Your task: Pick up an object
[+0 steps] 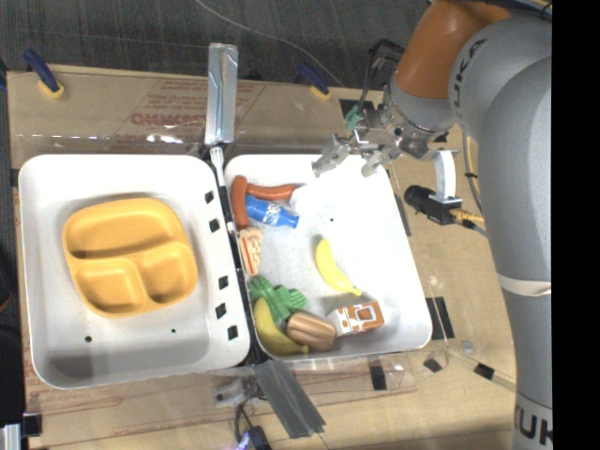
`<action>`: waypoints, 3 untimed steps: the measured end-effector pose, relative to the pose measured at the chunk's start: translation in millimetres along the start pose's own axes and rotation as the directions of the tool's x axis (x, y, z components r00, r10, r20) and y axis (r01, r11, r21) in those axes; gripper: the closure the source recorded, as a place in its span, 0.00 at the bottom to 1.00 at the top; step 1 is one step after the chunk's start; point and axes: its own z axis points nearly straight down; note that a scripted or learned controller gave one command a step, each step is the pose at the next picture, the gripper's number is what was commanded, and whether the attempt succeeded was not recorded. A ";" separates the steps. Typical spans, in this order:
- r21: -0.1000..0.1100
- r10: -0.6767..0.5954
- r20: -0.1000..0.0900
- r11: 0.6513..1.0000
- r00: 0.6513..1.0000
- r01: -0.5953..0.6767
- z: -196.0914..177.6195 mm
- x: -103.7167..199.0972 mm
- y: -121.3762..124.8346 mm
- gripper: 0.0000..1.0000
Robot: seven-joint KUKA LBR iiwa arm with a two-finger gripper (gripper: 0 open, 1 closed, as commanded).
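- Banana (333, 267) is the suggested target: it lies alone near the middle of the right bin (398, 251), on bare floor, apart from its neighbours.
- Hand (352, 157) hovers over the bin's far edge, above and beyond the sausage (270, 193). Nothing sits between its fingers (328, 160); they appear spread, so treat the hand as released and empty.
- Step in hand, as judged: approach and alignment before descent.
- Align the fingers across the banana's short axis, at its middle, where the curve is least troublesome.
- Descend straight; a slanted approach is likely to push the fruit toward the bin wall.
- Avoid the near corner: a second yellow fruit (265, 331), a green toy (277, 298), a brown roll (311, 329) and an orange box (359, 318) lie touching or overlapping there, and a grasp would probably catch two at once.
- Sausage and blue packet (272, 215) lie touching beside the divider (220, 172); the wall leaves little finger room.
- Left bin (37, 279) holds a yellow tray (127, 256), judged too wide for this hand.
- Close only once both fingers flank the fruit, then lift vertically and confirm the hold.
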 end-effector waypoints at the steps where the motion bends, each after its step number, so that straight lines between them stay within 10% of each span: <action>1: 0.010 0.006 -0.002 1.000 1.000 -0.006 126.0 11.2 -82.0 0.00; 2: -0.009 0.004 0.001 1.000 1.000 -0.004 48.5 22.4 -65.9 0.00; 3: -0.002 -0.083 0.000 0.997 0.997 0.083 138.1 -1.3 -88.6 0.00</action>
